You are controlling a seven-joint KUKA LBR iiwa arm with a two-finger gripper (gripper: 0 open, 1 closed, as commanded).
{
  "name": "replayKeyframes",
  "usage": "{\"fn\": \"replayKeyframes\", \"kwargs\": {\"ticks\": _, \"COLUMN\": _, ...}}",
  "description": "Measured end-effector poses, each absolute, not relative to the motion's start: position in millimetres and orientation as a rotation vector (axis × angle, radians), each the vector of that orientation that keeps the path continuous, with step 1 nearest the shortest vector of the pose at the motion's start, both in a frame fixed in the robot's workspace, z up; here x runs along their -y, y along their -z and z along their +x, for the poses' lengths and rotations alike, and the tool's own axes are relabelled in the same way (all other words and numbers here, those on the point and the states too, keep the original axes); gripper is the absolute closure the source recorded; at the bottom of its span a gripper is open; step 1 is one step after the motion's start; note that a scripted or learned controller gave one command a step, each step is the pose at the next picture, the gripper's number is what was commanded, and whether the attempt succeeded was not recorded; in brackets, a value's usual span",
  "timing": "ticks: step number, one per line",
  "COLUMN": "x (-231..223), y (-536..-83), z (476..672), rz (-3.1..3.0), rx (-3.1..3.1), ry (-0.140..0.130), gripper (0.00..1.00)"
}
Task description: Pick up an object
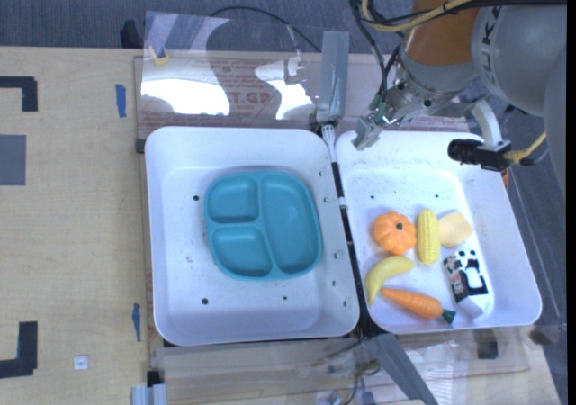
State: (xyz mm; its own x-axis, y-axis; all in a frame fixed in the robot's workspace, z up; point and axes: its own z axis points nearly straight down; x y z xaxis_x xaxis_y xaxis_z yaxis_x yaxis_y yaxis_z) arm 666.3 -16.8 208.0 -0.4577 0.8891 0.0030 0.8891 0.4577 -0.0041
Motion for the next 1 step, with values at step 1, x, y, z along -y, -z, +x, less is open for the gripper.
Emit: {"fn": "replayKeyframes", "kwargs": {"ticks": 1, "x": 25.3, "y": -307.8, "z": 668.6, "rz": -1.373, "rx": 2.841, "ry": 0.008, "gripper": 1.0}}
